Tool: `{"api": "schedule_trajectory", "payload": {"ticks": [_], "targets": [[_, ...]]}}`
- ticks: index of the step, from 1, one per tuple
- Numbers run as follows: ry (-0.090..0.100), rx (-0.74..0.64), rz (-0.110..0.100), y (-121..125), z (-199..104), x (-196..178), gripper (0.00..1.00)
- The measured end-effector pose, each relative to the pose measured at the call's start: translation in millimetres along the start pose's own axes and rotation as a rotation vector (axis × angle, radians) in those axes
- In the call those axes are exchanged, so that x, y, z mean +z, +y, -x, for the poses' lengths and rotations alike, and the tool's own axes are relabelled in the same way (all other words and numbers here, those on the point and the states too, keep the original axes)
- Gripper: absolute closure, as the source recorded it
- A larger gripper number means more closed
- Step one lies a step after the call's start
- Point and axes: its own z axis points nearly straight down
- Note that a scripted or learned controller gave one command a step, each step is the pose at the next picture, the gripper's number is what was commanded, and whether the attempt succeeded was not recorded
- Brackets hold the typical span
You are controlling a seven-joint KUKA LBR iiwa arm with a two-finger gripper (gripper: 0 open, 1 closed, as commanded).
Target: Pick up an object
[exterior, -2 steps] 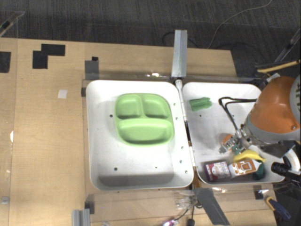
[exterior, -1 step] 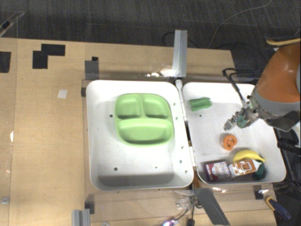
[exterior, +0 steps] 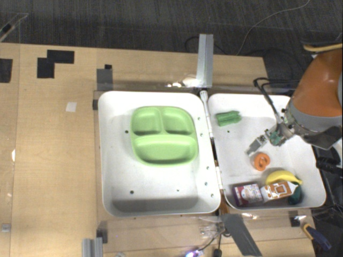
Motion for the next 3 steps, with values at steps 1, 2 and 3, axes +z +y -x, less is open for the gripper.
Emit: {"api": "schedule_trajectory", "payload": {"ticks": [1, 2, 3], "targets": [[0.001, -0.054, -0.001, 6, 29, 60, 0.0], [-0.019, 0.041, 0.019, -27, 13, 99, 0.0], [-0.027, 0.039, 0.027, -24, 16, 85, 1.0]]}}
